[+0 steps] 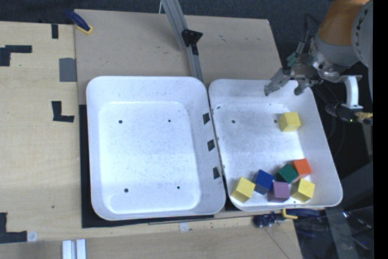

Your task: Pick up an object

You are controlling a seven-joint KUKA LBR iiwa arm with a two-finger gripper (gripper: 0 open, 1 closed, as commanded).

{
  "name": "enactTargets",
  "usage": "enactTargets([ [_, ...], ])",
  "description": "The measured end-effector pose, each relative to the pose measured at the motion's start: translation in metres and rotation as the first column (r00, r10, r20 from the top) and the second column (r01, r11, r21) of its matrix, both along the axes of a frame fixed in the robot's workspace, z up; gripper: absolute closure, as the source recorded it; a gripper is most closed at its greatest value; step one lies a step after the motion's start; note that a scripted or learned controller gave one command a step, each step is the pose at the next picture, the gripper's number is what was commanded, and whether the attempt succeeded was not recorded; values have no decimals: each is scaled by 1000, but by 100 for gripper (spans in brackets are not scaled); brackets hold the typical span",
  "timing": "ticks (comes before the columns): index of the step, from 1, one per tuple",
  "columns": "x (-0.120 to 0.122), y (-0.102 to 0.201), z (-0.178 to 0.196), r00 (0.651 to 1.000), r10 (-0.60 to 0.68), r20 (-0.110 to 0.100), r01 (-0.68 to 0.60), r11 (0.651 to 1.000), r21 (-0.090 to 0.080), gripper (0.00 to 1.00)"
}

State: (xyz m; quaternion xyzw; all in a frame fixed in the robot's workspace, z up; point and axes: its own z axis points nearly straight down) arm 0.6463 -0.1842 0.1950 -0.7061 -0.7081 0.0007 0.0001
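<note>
My gripper (284,85) hangs over the far edge of the right bin (248,136), its two fingers spread open with nothing between them. A yellow cube (290,121) lies alone a short way below and right of the fingertips. At the bin's near end sits a cluster of cubes: yellow (243,189), blue (263,181), purple (280,190), green (287,173), orange (301,167) and another yellow (305,190).
The left bin (148,145) lies beside the right one. A slanted metal pole (173,9) crosses the bench behind the bins. A blue clamp (270,219) sits at the near edge below the right bin.
</note>
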Motion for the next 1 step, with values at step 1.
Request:
enactTargets([
  [1,0,0,0,1000,-1,-1,1,1000,0,0],
])
